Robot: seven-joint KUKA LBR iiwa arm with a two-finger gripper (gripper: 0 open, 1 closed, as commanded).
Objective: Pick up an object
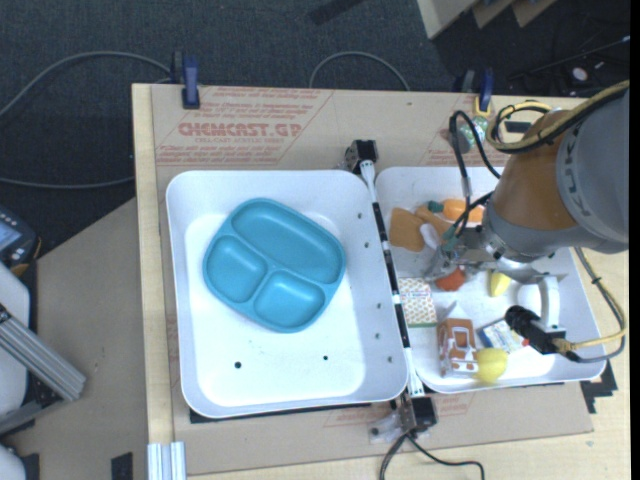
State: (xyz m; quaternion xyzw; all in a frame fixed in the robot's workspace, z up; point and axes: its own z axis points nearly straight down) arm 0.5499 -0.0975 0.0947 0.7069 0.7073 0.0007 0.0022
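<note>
red-orange object [452, 279] lies in the right bin [530, 376], left of that bin's middle, right at the tip of the gripper [447, 261]. touching it or just apart: cannot tell. gripper is low among the clutter. whether it is released or clenched cannot be told from this angle. the grey arm with its orange band comes in from the right and covers the bin's upper right part.

close around:
- brown flat piece [405, 228] just up-left of the gripper, near the bin's left wall.
- small orange ball [455, 208] above the gripper, a green bit [433, 206] beside it.
- yellow piece [498, 283] just right of the red-orange object.
- speckled packet [417, 303] below-left, against the wall between the bins.

further down: red-and-white card packet [458, 343], with a yellow round fruit [490, 365] just to its right, near the bin's front rim.

left bin [300, 363]: one blue divided plate [275, 263], three compartments, sits upper-middle, turned at a slant.

both bins rest side by side on a tan bench [250, 128] with red print.
</note>
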